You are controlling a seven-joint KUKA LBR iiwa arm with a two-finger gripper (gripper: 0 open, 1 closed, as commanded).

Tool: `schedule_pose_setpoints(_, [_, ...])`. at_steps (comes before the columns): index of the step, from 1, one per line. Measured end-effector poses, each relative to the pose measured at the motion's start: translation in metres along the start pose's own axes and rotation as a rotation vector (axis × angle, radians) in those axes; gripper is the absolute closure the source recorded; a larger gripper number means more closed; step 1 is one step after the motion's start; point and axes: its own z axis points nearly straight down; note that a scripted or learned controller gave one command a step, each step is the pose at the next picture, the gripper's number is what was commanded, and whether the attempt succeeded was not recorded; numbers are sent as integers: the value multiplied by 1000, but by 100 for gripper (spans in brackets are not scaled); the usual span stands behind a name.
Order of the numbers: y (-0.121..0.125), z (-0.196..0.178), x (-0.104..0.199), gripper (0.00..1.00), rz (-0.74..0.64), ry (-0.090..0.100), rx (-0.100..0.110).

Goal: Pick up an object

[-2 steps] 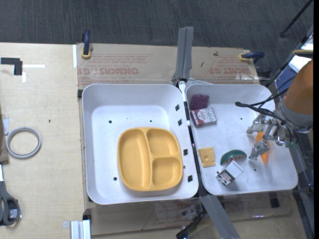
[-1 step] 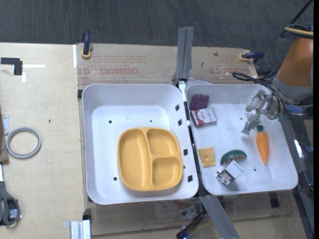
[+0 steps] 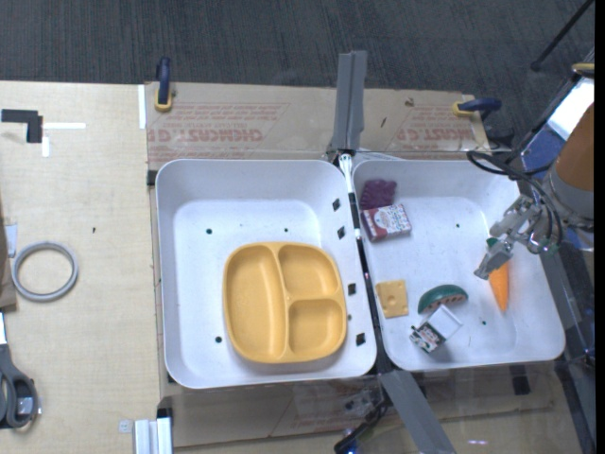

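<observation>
My gripper (image 3: 501, 246) hangs over the right side of the right bin (image 3: 473, 189), its fingers spread open with nothing between them. Just below its lower fingertip (image 3: 490, 267) lies an orange carrot-shaped piece (image 3: 500, 288) on the bin floor. The same bin holds a purple lump (image 3: 378, 194), a red and white packet (image 3: 388, 221), a yellow square (image 3: 392, 298), a green and brown half-round piece (image 3: 442, 297) and a small grey and white item (image 3: 433, 332). In the left bin (image 3: 189, 206) sits a yellow divided plate (image 3: 284, 301).
On the bench at the left lie a grey tape ring (image 3: 43, 270) and scissors (image 3: 14, 400). Clamps (image 3: 164, 83) (image 3: 477, 107) hold the cardboard behind the bins. A grey bar (image 3: 350, 102) stands above the seam between the bins.
</observation>
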Motion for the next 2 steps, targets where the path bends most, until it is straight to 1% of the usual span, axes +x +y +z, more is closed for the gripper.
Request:
schedule_pose_setpoints(1, [-24,35,37,0,353,-27,-16])
schedule_pose_setpoints(2, [-24,26,37,100,350,-26,-14])
